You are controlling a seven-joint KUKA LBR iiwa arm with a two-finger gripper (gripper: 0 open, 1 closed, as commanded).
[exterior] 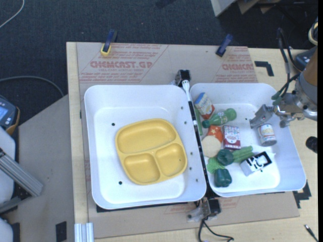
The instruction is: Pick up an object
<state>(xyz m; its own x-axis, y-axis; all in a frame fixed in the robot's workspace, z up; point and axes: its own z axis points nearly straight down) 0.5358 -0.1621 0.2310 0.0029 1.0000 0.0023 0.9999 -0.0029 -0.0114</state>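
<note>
My gripper [270, 119] hangs over the right part of the right bin [288, 155], at the end of the arm coming in from the right edge. Directly under it a small silver can [266, 134] with a reddish label stands near the bin's right wall. Whether the can is touched or held cannot be made out. To the left lie a red box [231, 136], a green bottle [220, 117] and a small jar [204, 105].
The right bin also holds a cream round piece [211, 146], a green vegetable [234, 155], a green pepper [222, 177] and a black-and-white block [257, 163]. In the left bin [101, 105] lies a yellow divided plate [150, 149].
</note>
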